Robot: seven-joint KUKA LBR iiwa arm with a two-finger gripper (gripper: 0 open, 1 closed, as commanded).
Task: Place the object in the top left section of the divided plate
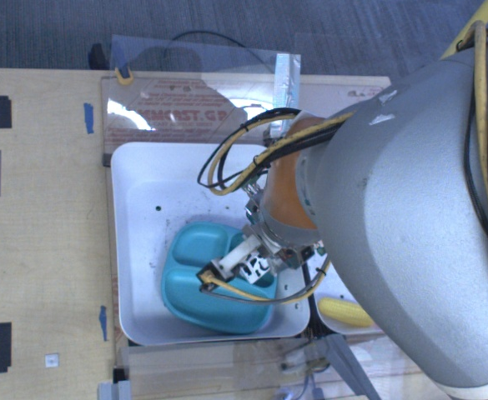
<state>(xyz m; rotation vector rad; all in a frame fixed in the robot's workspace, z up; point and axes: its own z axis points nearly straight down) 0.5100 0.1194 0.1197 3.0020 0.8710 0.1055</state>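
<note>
One teal divided plate [195, 283] lies beneath the hand [259, 265], one yellow object [345, 311] nearby; whether the hand is open or closed cannot be told.

Arm [394, 223] over teal plate [189, 286] in L bin [143, 190]; yellow obj [348, 312] to its R.

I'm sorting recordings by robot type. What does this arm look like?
The arm is a bulky, smooth grey shell with rounded contours. An orange band rings it above the wrist. Thin yellow and black cables loop out beside the band, and another yellow cable runs along the arm near the view's top right corner.
</note>
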